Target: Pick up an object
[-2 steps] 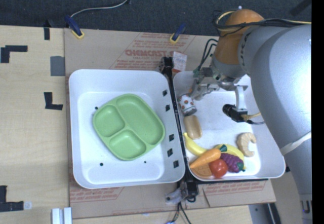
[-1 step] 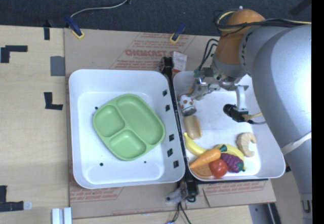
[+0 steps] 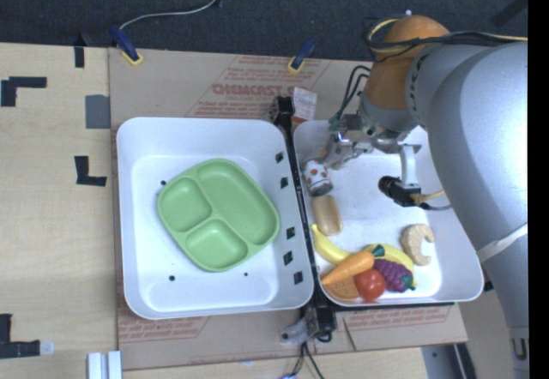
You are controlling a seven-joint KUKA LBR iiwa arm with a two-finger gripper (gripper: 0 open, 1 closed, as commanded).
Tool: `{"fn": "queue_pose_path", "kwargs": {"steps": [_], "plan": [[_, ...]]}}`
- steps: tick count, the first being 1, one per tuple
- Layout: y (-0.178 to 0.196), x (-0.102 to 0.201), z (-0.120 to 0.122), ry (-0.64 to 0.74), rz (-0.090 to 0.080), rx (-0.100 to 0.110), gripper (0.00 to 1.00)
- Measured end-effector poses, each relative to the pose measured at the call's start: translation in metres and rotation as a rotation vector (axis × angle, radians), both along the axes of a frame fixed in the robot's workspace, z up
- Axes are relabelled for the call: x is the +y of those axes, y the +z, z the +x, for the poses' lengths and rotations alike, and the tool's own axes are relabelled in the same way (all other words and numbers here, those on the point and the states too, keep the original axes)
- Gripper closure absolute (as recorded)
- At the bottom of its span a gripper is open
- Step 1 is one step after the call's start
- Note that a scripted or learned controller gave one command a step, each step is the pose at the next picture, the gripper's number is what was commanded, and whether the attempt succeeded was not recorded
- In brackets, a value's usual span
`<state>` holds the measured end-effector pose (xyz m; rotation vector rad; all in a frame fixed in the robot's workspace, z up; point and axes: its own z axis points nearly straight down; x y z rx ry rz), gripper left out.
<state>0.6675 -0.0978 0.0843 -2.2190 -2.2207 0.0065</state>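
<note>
Green plate (image 3: 218,213), orange carrot (image 3: 349,267), white bins (image 3: 137,197)

Two bins sit side by side on a cardboard sheet (image 3: 214,94) laid over the table (image 3: 51,223). The left bin (image 3: 137,223) holds a divided plate (image 3: 218,213) near its middle. In the right bin (image 3: 446,279), the gripper (image 3: 330,159) hangs over the far left corner, just above a small cup-like object (image 3: 317,180). A bread roll (image 3: 327,214) lies nearer, along the left wall. At the near edge, a banana (image 3: 324,244), carrot (image 3: 350,266), tomato (image 3: 370,285) and grapes (image 3: 396,273) crowd together, touching. A croissant-like piece (image 3: 419,243) lies to their right.
</note>
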Motion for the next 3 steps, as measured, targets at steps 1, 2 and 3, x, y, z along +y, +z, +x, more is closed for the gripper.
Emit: {"fn": "queue_pose_path", "kwargs": {"steps": [1, 2, 3], "plan": [[0.0000, 0.0004, 0.0000, -0.001, -0.001, 0.000, 0.00], [0.0000, 0.0021, 0.0000, -0.001, -0.002, -0.001, 0.00], [0.0000, 0.0021, 0.0000, -0.001, -0.002, -0.001, 0.00]]}}
